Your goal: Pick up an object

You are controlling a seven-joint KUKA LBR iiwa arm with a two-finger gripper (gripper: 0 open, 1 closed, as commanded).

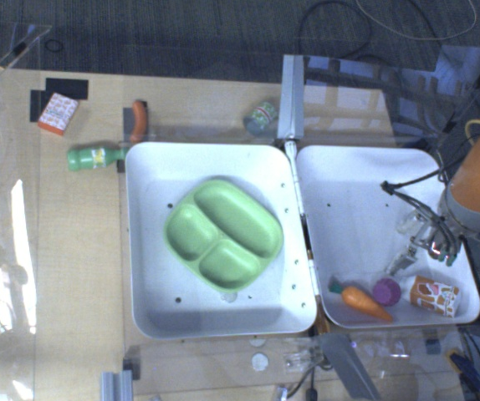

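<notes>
1. The right bin holds three small things along its near edge: a toy carrot, a small purple cup just beside it, and an orange-and-white carton near the right corner.
2. The gripper hangs over the right side of that bin, above and just behind the purple cup and the carton. Its thin metal fingers look parted by a modest gap, with nothing between them; at this size the exact gap is hard to read.
3. The purple cup sits closest under the fingertips, so it is likely the target. It looks like light, rigid plastic, small and rounded, so it may roll or squirt out if pinched off centre. Closing across its middle, straight down, seems safest.
4. The carrot looks light, smooth and tapered. A grip across the thick orange middle should hold better than one near the narrow tip or the green top.
5. The carton is probably light and slightly crushable, with flat sides that suit a two-finger pinch across its narrow width.
6. The cup nearly touches the carrot, so a finger coming down between them could nudge either.
7. The left bin carries a green divided plate, wide and shallow, poor for a pinch except at its rim.
</notes>
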